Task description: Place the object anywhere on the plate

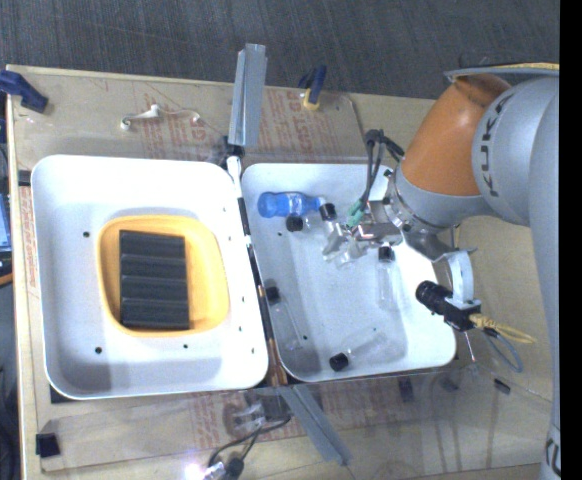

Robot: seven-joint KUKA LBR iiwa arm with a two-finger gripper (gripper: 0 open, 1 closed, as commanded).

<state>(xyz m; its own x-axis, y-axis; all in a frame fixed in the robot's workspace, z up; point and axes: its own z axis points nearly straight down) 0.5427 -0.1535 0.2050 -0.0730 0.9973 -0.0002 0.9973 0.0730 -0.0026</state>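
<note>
Two bins apart, your blue plastic bottle (289,205) lies in the right white bin (426,343), so bring the gripper (356,236), its fingers' state untellable, squarely over it before carrying toward the yellow plate (207,293).

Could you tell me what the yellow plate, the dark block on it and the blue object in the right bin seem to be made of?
Yellow plate: probably plastic, with a matte, even colour and a soft rounded rim. Dark block: looks like black rubber or foam, ribbed across and dull, without glare. Blue object: seemingly glossy, translucent plastic, perhaps a small bottle, with pale highlights; too small to be sure.
</note>
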